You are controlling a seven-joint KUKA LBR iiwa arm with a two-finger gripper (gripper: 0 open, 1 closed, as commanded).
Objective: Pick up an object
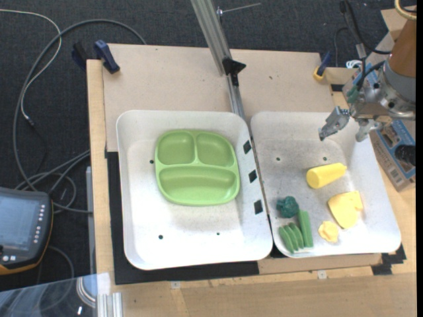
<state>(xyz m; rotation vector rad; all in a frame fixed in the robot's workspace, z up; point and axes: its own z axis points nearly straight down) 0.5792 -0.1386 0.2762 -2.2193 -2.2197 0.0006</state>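
I see the gripper (345, 128) hanging open above the right bin (277, 137) — nothing between its fingers. Below it lie a yellow cylinder (326, 175), yellow wedge (346, 209) and green vegetables (295, 226) — a green divided plate (197, 167) fills the left bin (135, 243).

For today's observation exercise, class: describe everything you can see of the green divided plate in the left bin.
The green divided plate is a pale lime, rounded rectangle that looks like matte plastic. Raised ridges split it into three compartments: two smaller ones along the far side and one wide one along the near side. It lies flat and upright on the floor of the left bin, roughly central, slightly toward the far edge. Only the bin floor touches it.
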